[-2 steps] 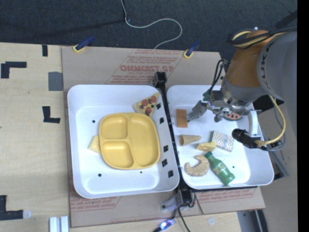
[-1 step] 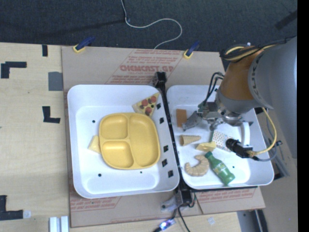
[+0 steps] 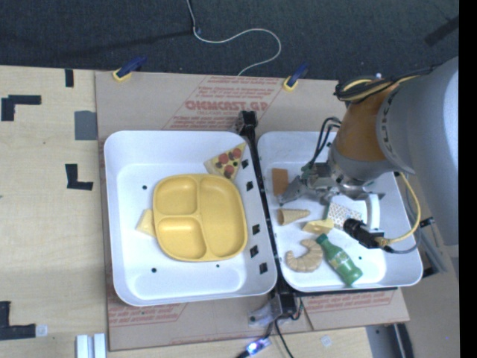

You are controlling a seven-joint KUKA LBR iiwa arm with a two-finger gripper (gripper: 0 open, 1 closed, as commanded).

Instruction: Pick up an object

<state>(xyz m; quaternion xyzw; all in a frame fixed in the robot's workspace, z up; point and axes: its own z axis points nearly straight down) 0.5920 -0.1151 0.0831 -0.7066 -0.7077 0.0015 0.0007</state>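
Two white bins side by side on the worktop. In the left bin [image 3: 123, 200], a yellow divided plate [image 3: 200, 216], a pizza slice [image 3: 227, 162] at the far right corner, a yellow wedge [image 3: 144, 221] peeking out at the plate's left. In the right bin [image 3: 399, 271], a brown block [image 3: 279, 179], cone [image 3: 293, 215], croissant [image 3: 305, 258], green bottle [image 3: 339, 259]. Hand [image 3: 317, 189] low over the right bin's middle, just right of the block; fingers impossible to judge from here.

A cardboard sheet [image 3: 223, 103] covers the counter [image 3: 45, 200], clipped at its far edge by two clamps [image 3: 129, 68]; a white cable [image 3: 238, 39] loops beyond.
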